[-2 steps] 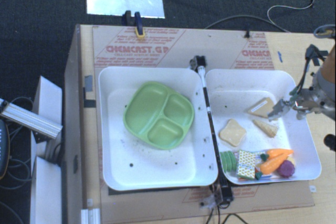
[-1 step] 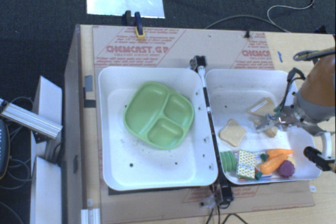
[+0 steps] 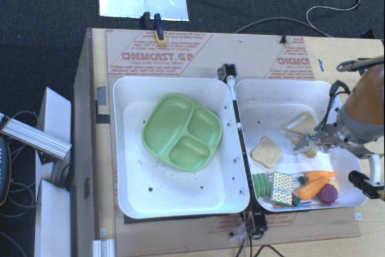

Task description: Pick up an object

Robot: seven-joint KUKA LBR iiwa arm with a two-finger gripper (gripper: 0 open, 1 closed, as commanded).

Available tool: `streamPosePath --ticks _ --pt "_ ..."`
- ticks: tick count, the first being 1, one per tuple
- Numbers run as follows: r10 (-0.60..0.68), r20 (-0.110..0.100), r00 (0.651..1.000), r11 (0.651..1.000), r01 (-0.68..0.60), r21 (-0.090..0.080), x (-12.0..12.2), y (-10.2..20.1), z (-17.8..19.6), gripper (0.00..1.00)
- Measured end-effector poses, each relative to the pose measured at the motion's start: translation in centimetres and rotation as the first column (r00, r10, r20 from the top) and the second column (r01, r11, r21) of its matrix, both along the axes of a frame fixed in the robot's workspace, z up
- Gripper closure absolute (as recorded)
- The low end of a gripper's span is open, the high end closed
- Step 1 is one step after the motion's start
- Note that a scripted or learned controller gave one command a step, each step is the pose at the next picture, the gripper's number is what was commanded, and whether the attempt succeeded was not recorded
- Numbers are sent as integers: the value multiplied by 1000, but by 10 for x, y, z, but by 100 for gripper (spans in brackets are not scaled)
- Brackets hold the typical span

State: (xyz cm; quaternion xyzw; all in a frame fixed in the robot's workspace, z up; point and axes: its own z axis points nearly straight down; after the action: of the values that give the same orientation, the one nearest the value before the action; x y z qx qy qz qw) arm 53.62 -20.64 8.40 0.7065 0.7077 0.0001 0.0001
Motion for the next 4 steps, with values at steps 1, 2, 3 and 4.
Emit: streamPosePath --ticks 1,2,3,4 --pt "0 0 1000 1000 0 0 -18 0 0 0" --pt "-1 1 1000 1000 1 0 -50 0 0 0" --pt "0 5 1000 1000 0 -2 -48 -1 11 100" --pt "0 4 1000 1000 0 -1 -48 -1 11 0"
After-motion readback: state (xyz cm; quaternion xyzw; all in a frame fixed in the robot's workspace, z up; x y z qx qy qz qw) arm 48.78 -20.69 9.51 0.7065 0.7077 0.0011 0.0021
